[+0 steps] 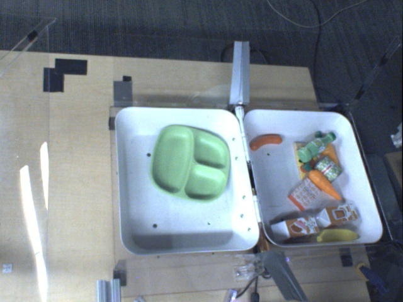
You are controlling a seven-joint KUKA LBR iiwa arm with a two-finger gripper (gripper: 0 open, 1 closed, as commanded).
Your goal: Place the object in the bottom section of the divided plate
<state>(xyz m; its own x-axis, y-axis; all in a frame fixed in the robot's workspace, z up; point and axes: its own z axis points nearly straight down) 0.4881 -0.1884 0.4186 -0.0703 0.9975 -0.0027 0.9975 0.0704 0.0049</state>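
Observation:
A light green divided plate [189, 162] lies in the left white bin [135, 231], with one long section on its left and two smaller sections on its right. All three sections look bare. The right bin [277, 187] holds toy food: an orange sausage [266, 141], a green bottle [315, 146], a small green can [327, 167], a carrot [325, 184], an orange packet [305, 195], a brown and white carton [315, 221] and a yellow banana [337, 235].
A metal post [240, 74] stands behind the seam between the two bins. Black markers [63, 72] sit on the wooden bench at the far left. Cables [315, 11] trail over the dark floor at the back.

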